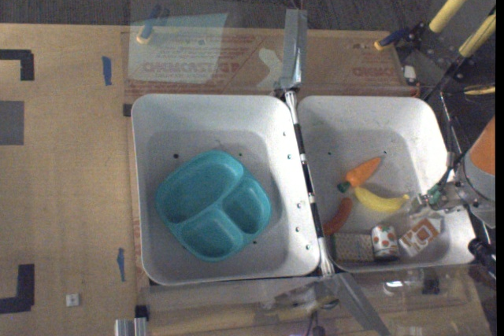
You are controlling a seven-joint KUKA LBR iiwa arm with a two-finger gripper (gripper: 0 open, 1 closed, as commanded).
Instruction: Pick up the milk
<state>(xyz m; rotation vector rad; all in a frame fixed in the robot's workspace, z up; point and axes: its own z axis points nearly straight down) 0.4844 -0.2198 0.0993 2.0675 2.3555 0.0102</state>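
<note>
Just below the claw, the milk is lying tipped in the right bin's near corner.

Plainly a small carton, the milk (420, 235) is resting on its side or at a tilt against the near right part of the right bin (356, 116), touching or nearly touching a small red-and-white can (383, 241) on its left, with a banana (379, 201), a carrot (362, 171) and a reddish sausage-like piece (340, 215) lying further in. It is likely light, stiff-walled and a little slick — flat opposite faces look the best place to pinch, clear of the can. The claw (438, 197) is hanging at the bin's right rim, just above and right of the carton, apart from it and gripping nothing; whether it is parted or closed I cannot tell — it is too small and blurred. The left bin (157, 122) is carrying a teal divided plate (213, 204), well apart on the desk (63, 193).
</note>
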